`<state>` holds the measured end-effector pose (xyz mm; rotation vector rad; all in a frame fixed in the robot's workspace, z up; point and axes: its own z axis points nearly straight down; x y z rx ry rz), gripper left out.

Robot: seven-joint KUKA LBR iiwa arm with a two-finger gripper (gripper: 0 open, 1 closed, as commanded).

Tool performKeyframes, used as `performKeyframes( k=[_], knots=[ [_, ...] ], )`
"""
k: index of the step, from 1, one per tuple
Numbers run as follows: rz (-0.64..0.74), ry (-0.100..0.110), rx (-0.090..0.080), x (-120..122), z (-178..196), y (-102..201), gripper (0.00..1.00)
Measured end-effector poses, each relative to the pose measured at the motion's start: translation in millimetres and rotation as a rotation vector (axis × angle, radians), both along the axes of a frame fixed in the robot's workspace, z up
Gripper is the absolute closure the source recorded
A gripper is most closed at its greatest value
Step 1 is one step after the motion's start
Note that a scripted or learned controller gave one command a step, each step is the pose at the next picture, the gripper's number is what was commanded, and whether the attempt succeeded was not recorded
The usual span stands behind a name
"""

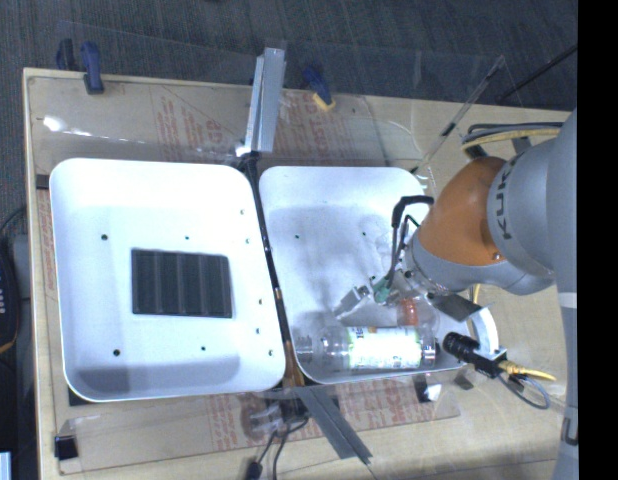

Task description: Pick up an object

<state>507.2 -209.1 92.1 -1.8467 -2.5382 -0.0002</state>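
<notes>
Tool first: we see it low in the right bin, under the grey arm with its orange band, which comes in from the right. We cannot tell its state, because the wrist and a tangle of small parts cover it from above.

Our target is the clear plastic bottle with the white and green label. It lies on its side along the near wall of the right bin, close to the near right corner. Its long axis runs left to right, roughly parallel to that wall, with the clear end toward the divider between the bins. A small reddish item sits just beyond the bottle, near the tool.

We judge the relation that matters to be this: the bottle lies just nearward of the tool, close by, and its length runs across the tool's line of approach. We would expect a grasp across the bottle's narrow width, about mid-label, to suit best. The near wall may crowd that closing.

The left bin holds a dark ribbed rectangle, well apart from the tool.
</notes>
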Motion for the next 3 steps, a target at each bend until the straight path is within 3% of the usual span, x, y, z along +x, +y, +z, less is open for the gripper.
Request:
performKeyframes(
  k=[1, 2, 3],
  knots=[
    [-0.200, -0.001, 0.001, -29, 0, 1, 0.00],
    [-0.197, -0.001, 0.001, -28, 10, 1, 1.00],
    [-0.196, -0.001, 0.001, -28, 10, 1, 0.00]
  ],
)
